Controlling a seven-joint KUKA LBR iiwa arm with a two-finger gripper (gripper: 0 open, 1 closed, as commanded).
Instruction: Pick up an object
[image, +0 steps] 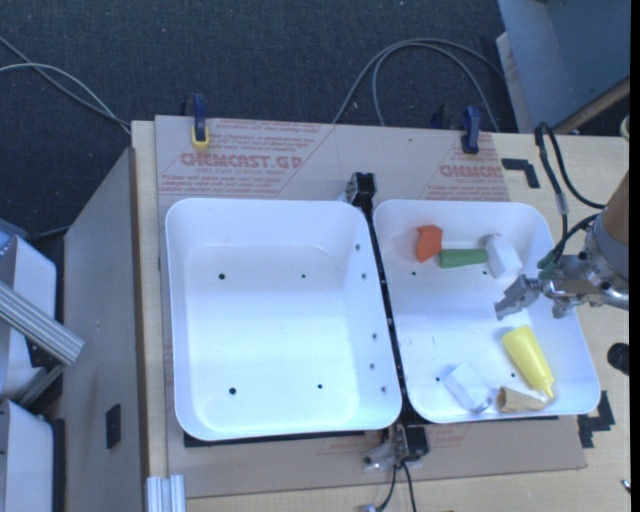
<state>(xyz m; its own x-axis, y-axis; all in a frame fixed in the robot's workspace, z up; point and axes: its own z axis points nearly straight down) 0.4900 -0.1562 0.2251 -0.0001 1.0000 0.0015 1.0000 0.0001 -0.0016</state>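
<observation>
Yellow bottle (528, 360) lay just below the spread, empty fingers (518, 297); its long axis ran down and slightly rightward from them.

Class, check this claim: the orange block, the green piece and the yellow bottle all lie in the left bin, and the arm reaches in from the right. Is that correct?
One error: the orange block, green piece and yellow bottle lie in the right bin, not the left, as the camera view shows. The arm does reach in from the right.

The grey arm (612, 235) runs off the right edge — its metal two-finger gripper (520, 295) is too small to read the jaws' gap.
</observation>
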